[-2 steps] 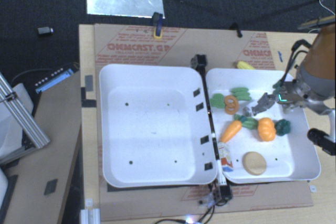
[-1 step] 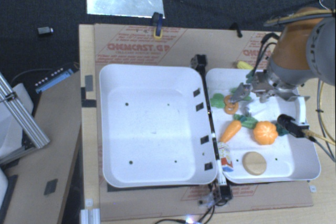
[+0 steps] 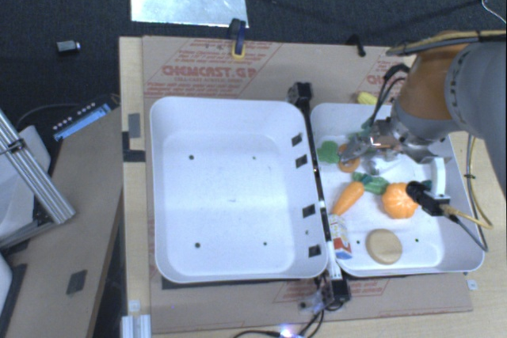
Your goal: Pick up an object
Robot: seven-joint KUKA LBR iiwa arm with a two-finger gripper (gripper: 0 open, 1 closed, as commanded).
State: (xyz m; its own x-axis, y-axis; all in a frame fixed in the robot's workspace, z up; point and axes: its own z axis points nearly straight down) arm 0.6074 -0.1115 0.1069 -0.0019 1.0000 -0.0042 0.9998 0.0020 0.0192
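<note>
Overhead, we see the arm (image 3: 455, 87) reaching from the right into the right bin (image 3: 455, 237), its gripper (image 3: 372, 145) low among the toys at the bin's far left. Whether it is open, or grips anything, we cannot tell. Just beside it lie a green piece (image 3: 328, 151) and perhaps an orange one. Nearer us: toy carrot (image 3: 349, 196), orange fruit (image 3: 398, 202), tan disc (image 3: 385, 246). The left bin (image 3: 230, 186) adjoins.
</note>
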